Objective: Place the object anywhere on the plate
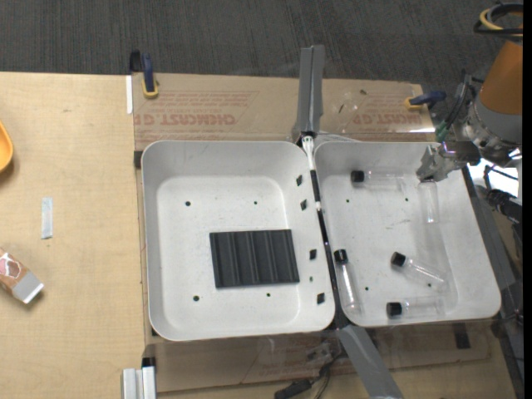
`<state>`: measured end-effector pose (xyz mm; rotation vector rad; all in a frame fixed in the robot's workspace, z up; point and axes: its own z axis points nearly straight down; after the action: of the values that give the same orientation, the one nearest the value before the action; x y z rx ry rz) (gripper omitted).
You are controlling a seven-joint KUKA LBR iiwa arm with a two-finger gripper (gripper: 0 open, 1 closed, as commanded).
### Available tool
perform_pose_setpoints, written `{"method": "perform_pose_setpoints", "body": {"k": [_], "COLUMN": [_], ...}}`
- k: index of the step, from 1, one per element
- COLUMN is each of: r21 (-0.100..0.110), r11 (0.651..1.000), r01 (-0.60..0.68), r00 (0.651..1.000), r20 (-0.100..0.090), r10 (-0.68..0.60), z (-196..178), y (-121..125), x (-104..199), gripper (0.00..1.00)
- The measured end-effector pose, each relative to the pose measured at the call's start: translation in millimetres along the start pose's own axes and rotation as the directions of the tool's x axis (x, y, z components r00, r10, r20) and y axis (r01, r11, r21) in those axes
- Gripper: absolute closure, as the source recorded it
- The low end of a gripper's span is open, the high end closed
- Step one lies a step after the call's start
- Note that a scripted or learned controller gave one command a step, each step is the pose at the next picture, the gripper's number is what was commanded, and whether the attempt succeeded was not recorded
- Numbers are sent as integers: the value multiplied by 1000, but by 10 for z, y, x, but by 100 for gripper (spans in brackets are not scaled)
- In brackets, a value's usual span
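I note both white bins [162, 223] look smooth, faintly glossy plastic; the dark plate [253, 258] is matt and ribbed; the vials [416, 268] are clear (black-capped); worktop [66, 140] matt, wood-toned.

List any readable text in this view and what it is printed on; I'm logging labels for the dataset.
"CHEMCAST GP", red print seen upside down on the cardboard sheet behind the left bin.
More red print on the cardboard behind the right bin: too faint to read.
The wrapper at the left edge: pattern too blurred to read.
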<state>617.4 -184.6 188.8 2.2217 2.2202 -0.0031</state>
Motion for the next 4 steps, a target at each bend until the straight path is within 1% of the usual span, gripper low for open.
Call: {"method": "perform_pose_setpoints", "body": {"k": [1, 2, 3, 4], "r21": [0, 1, 1, -1], "r11": [989, 989, 950, 922], "r01": [147, 148, 313, 387], "r00": [989, 989, 950, 922], "r20": [-1, -1, -1, -1], "r10": [-147, -148, -313, -387], "z": [-1151, -1431, -1432, -1397], "y": [-348, -1142, -1395, -1389], "x": [710, 979, 1232, 1568], "gripper": [100, 100, 100, 100]}}
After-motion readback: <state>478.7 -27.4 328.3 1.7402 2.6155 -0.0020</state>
